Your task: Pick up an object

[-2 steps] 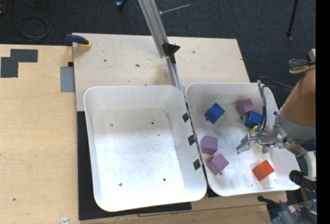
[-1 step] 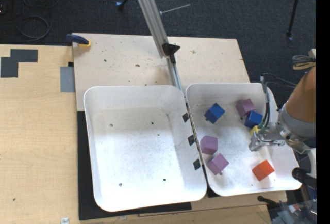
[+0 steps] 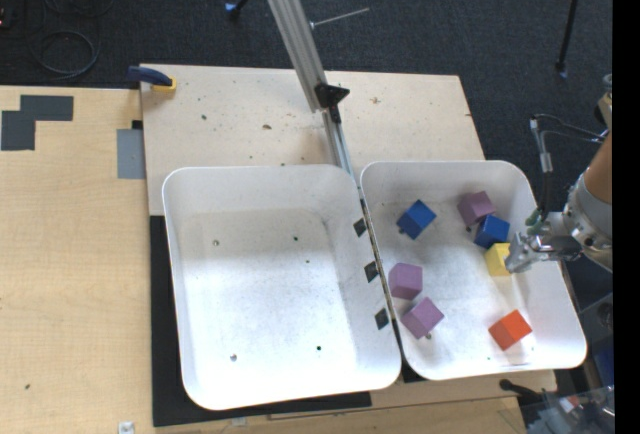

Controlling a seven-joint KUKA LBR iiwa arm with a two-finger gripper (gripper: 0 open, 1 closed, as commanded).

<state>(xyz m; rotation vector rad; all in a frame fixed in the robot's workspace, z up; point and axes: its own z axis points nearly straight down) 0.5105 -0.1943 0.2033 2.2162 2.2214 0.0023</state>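
Orange cube [image 3: 511, 330] near right bin [image 3: 470, 374] front edge; gripper [image 3: 519, 257] sits at bin's right side, touching or just beside yellow cube [image 3: 497, 260] on its left, can't tell finger state

Just one camera here, mounted up above the bench [image 3: 300, 112] and looking down at a slant, so the far edge of the bench sits toward 12 o'clock and the near edge toward 6. It's pulled back enough to fit both bins whole: the left bin [image 3: 190, 222] around 7 to 8 o'clock from centre, the right bin [image 3: 520, 184] around 4. Dark floor with cables fills the 12 o'clock strip. The arm [image 3: 600, 197] pokes in at 3 o'clock.
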